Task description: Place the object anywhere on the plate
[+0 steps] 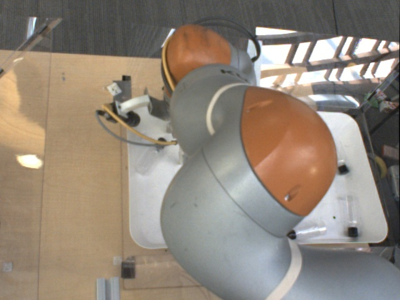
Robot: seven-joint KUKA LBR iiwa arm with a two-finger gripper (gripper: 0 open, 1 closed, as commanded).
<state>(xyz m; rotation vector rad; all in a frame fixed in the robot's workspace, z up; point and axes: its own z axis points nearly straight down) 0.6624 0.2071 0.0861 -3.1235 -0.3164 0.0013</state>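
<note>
My grey arm [250, 186] with its large orange bands fills the middle of the camera view and covers most of both white bins. It bends back toward the upper left, where a second orange joint [194, 49] shows. From the arm's end a white fitting [133, 104] with yellow and black cables [128, 130] sticks out over the left bin's far corner. Whatever lies under the arm is hidden.
The left bin [147, 205] shows a bare white strip along its left side. On the right bin [365, 174] lie two small black pieces [342, 168] [352, 231] and a clear tube [309, 230]. Wooden bench top [62, 167] stretches to the left.
</note>
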